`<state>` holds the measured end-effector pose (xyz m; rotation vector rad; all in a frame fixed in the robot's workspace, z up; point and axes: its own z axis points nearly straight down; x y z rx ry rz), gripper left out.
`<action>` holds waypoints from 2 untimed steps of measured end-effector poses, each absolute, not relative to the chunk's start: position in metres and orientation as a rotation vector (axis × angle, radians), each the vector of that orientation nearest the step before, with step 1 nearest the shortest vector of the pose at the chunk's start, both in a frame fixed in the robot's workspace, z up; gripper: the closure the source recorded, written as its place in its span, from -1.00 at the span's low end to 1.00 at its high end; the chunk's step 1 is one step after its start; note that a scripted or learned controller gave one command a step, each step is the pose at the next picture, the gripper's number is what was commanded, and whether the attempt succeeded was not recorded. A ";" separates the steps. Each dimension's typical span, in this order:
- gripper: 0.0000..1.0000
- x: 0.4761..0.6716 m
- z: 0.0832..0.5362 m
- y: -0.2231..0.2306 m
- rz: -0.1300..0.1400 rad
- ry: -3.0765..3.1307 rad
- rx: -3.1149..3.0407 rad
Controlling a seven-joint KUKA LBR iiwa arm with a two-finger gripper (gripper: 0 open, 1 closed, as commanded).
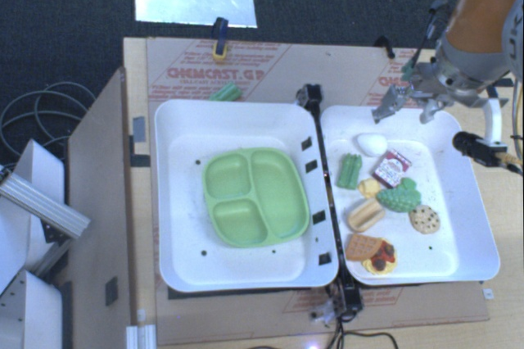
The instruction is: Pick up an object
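Fingers [383,113] of the grey two-finger gripper [407,108] are standing spread apart with nothing between them, hovering over the far rim of the right shallow white bin [475,200], at about 12 o'clock of that bin.

Toy food is lying inside this bin: a white egg-shaped piece [371,144] just at 6 o'clock from the gripper, a small red-and-white box [391,169] beside it, a bundle of green bean-like sticks [350,171] at 9 o'clock of the box, a green leafy piece [401,196], a tan bun-shaped piece [365,215], a round brown-speckled cookie [424,219] and an orange waffle-like piece with red topping [372,250] near the front.

At 9 o'clock, the left shallow white bin [180,134] is carrying a light green three-compartment plastic tray [255,196]. Both bins are sitting on the cardboard-covered worktop [270,69].
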<state>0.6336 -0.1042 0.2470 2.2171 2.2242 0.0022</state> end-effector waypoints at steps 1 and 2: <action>-1.00 0.586 0.446 -0.057 0.024 2.221 2.200; 1.00 0.586 0.446 -0.059 0.006 2.228 2.205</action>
